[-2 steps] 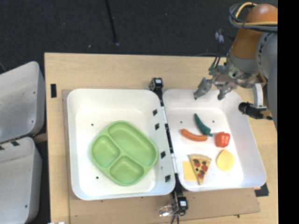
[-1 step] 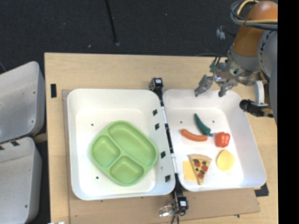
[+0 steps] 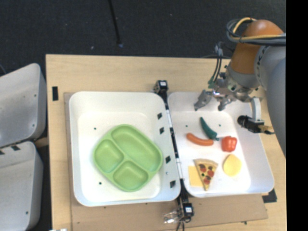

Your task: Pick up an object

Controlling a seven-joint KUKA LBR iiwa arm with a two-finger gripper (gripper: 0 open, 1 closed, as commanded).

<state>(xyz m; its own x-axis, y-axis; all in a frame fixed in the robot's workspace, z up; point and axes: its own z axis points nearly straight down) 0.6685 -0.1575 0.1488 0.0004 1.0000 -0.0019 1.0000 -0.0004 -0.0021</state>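
Nearby, green pepper [image 3: 208, 127], sausage [image 3: 199, 139], tomato [image 3: 229, 143].

Wood bench [image 3: 57, 76] w/ 2 white bins side by side: left bin [image 3: 77, 129], right bin [image 3: 255, 172].

My gripper [image 3: 211, 102] is hanging over bare bin floor [image 3: 185, 110]; toy foods are crowding the floor below, green pepper [image 3: 207, 127] nearest.

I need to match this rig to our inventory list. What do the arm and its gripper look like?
The arm is grey with a rounded orange section above the wrist, where yellow and dark cables loop. The gripper is grey metal with two splayed fingers, dark wires trailing beside it.
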